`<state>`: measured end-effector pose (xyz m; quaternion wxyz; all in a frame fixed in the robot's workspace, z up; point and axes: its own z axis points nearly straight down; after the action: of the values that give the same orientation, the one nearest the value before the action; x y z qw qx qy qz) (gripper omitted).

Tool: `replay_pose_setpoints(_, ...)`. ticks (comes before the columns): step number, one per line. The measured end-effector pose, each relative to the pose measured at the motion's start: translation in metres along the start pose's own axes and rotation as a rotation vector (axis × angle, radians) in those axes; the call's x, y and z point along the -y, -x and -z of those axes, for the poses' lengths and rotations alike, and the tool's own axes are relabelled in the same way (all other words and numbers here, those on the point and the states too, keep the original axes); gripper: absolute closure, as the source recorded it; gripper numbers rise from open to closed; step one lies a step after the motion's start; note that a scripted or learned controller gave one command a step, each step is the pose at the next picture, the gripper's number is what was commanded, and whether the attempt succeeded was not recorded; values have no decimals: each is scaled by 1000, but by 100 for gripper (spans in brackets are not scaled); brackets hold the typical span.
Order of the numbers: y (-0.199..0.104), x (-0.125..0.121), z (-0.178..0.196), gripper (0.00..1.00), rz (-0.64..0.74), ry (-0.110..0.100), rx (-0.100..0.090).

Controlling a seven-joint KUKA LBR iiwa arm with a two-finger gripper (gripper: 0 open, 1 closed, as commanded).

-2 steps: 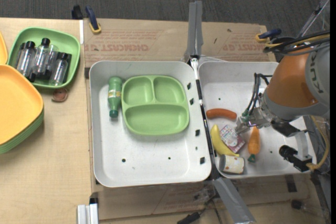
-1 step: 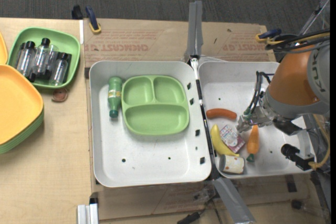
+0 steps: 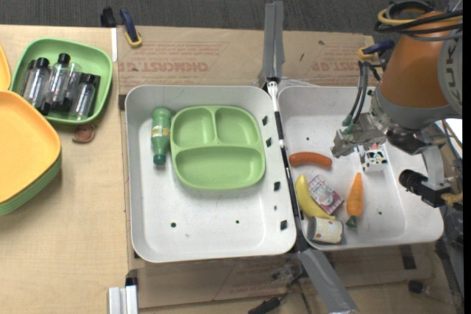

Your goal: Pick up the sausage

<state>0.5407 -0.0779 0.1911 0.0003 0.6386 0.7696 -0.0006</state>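
the sausage [image 3: 310, 159] lies in the right bin [image 3: 419, 228], just above the banana [image 3: 307, 201], its long axis roughly left-right. the gripper [image 3: 350, 141] hangs just right of it, slightly higher; its state i cannot tell.

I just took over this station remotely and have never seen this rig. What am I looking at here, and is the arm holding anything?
One fixed camera looks down at a slant on a bench with two shallow white bins. The grey and orange machine at the right is a robot arm; its gripper hangs over the right bin. That bin holds the sausage, a carrot, a banana, a small packet and a cup. The left bin holds a green divided plate and a green bottle. The sausage lies on the bin floor, not held.
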Motion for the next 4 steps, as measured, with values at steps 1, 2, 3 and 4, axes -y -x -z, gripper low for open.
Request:
replay_pose_setpoints(1,70,-31,-34,100,-136,-2,1)
replay_pose_setpoints(2,143,7,-77,100,14,20,3)
replay_pose_setpoints(3,83,-9,-100,100,-310,-2,-1)
replay_pose_setpoints(4,71,36,-100,100,-135,-2,-2)
